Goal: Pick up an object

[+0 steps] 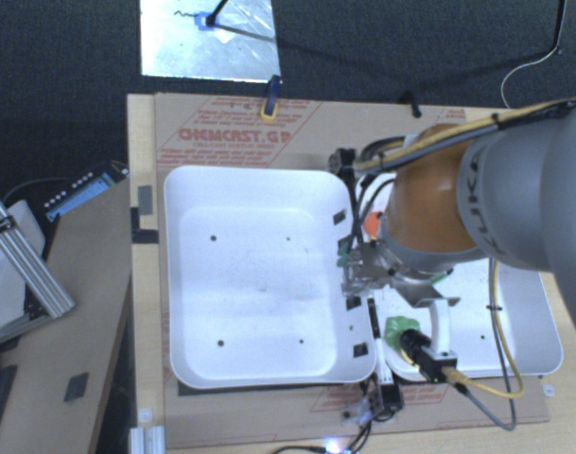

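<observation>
**The big arm leans low over the right bin**

I see two white bins side by side on the bench (226, 126). The left bin (259, 272) is a wide white tray with a few small dark dots on its floor. The right bin (524, 339) is mostly hidden, because the grey arm (529, 192) with its orange band (429, 201) hangs right over it.

The gripper (363, 277) sits low at the left edge of the right bin, close to the wall between the two bins. From where I stand I cannot tell how it is set, or if anything is in it. The arm covers too much of it.

A small green object (399, 329) lies in the right bin, near the front left corner, just below the gripper. A little orange thing (371, 223) peeks out near the back left part of the same bin, beside the orange band. A yellow cable (500, 339) loops down from the arm across the right bin.

A shiny silver sheet (207, 22) lies on the dark floor past the bench's back edge.
</observation>
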### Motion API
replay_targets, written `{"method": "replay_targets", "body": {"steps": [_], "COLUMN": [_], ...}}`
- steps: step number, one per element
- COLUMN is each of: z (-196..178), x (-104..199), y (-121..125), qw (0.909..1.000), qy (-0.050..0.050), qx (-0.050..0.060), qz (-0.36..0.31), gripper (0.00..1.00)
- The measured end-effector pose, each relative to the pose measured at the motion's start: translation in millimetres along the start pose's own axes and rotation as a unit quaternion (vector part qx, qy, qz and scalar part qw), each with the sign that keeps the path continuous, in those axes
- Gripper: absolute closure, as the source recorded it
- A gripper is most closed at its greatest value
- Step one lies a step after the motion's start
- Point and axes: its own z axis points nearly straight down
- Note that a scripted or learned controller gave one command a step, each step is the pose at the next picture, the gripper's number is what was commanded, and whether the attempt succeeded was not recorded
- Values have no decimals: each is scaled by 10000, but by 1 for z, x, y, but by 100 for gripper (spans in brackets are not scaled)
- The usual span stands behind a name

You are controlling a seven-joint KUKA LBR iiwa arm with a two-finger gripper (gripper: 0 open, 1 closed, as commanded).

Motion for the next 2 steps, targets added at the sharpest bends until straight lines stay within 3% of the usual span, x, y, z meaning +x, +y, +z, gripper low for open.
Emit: {"method": "replay_targets", "body": {"steps": [1,2], "z": [-134,-86], "x": [-98,-37], "y": [-7,37], "qw": [9999,10000], "qy": [-25,-4], "qx": [-80,-23], "qz": [56,-15], "gripper": [100,100]}}
